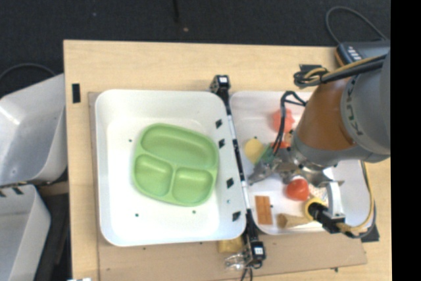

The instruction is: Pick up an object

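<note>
Grey with its orange band, the arm (335,125) rises closest to the lens and leans in from the right over the right bin (258,112). That posture puts the gripper (263,170) low over the bin's left side, close to the divider between the two bins. I judge this to be the reach-down stage of a pick. Whether the gripper is apart or together I cannot tell, because the wrist hides too much of it, and nothing can be seen held in it.

No single target is named, so any loose item will do, and all of them lie in the right bin. The yellow piece (253,149) and a small green bit (268,156) sit just beside the gripper and look like the likeliest candidates.

By count:
- two white bins
- one green plate (176,164) with three compartments, alone in the left bin (115,207)
- six small things on the right: the yellow piece, the green bit, two red-orange ones – an upper red piece (283,120) and a round red piece (297,189) – one brown block (263,210), and one tan wedge (289,221) near the front wall
</note>
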`<act>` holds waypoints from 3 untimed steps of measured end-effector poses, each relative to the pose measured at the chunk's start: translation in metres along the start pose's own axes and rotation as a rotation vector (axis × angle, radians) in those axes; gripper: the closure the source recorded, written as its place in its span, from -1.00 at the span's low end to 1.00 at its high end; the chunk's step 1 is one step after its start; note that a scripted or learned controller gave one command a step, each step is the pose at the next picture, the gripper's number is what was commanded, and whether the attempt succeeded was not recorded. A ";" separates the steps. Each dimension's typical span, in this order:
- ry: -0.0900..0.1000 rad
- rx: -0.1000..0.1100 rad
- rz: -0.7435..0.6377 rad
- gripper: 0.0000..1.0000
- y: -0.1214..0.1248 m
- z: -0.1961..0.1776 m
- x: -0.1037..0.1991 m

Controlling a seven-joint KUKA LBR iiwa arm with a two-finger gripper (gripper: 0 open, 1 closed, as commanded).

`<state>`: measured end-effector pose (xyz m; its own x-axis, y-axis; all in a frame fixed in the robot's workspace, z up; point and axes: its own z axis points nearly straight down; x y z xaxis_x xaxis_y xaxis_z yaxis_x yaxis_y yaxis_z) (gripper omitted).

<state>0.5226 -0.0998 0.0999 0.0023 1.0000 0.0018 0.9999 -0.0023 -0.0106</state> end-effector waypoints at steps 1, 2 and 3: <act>-0.003 -0.014 -0.001 -1.00 0.037 -0.002 -0.016; -0.002 -0.024 -0.010 -1.00 -0.011 -0.221 0.049; -0.004 -0.014 -0.008 1.00 -0.010 -0.223 0.046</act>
<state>0.5153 -0.0546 0.3229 -0.0055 1.0000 -0.0025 1.0000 0.0055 0.0032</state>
